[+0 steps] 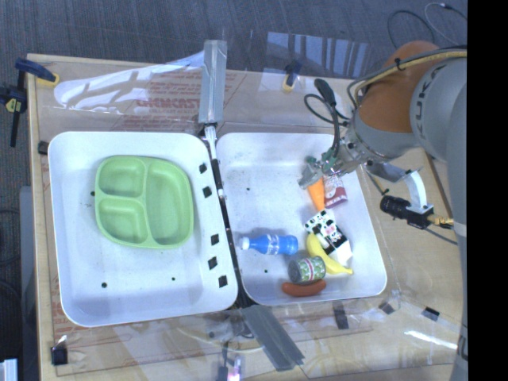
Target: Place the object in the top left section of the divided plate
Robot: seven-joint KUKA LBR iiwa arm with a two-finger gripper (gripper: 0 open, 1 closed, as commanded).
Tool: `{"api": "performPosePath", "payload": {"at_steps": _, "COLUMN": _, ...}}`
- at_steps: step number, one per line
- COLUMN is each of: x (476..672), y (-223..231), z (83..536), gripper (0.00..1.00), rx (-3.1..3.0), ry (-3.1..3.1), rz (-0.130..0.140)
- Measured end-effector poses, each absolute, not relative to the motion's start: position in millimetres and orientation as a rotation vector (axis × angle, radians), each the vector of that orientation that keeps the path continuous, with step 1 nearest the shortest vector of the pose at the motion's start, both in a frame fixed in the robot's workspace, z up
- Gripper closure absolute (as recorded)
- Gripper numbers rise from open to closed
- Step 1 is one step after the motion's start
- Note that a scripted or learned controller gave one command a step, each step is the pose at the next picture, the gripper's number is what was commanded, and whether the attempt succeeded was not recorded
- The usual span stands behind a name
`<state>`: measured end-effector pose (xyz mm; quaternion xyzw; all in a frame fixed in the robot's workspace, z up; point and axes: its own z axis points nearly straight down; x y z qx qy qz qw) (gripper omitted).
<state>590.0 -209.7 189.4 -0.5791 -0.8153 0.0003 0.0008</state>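
A light green divided plate lies in the left bin, its three sections bare. The right bin holds the loose objects: an orange carrot beside a small red packet, a black-and-white cow toy, a yellow banana, a blue bottle, a green-labelled can and a red sausage. My gripper reaches down at the upper right of that bin, just above the carrot's top end. Nothing visibly sits between its fingers.
A metal divider runs between the bins at the back. Black cables and a black connector hang near the arm on the right. Clear plastic sheeting covers the bench behind the left bin.
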Motion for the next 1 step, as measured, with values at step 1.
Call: {"api": "performPosePath", "payload": {"at_steps": 1, "x": 590.0, "y": -209.7, "z": 189.4, "gripper": 0.0, "rx": -1.818, "ry": -2.56, "rz": 0.001}}
